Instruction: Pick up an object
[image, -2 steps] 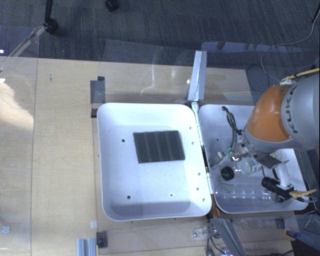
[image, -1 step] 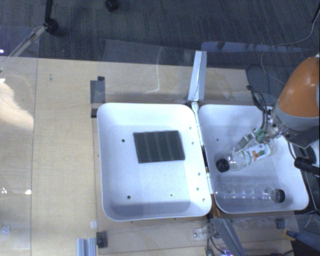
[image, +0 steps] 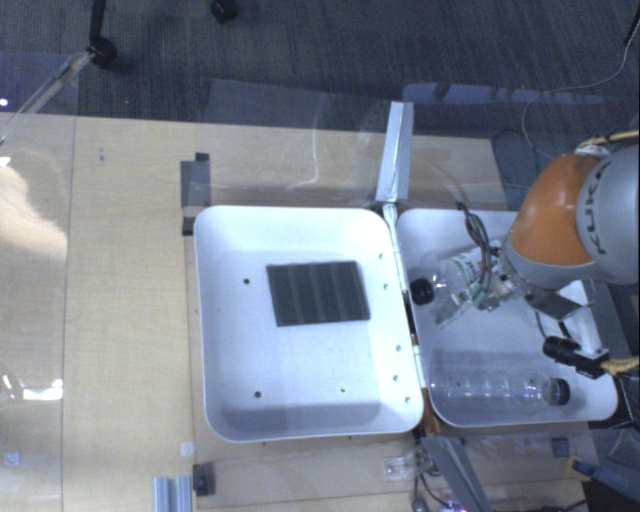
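Note:
A clear plastic bottle (image: 498, 388) with a dark cap lies on its side along the near edge of the right bin (image: 440, 235). My gripper (image: 450, 297) hangs over that bin's left part, a little beyond the bottle and apart from it. Wires and a translucent housing crowd its tip. A small black round piece (image: 421, 291) shows just left of the gripper, close to the wall between the bins. A dark ribbed rectangular pad (image: 318, 293) lies flat in the middle of the left bin (image: 225, 330).
The grey arm with its orange band (image: 555, 215) covers the right bin's far right part. A metal divider post (image: 394, 160) rises behind the gap between the bins. A clear sheet lies over the wooden bench (image: 100, 300) at the left.

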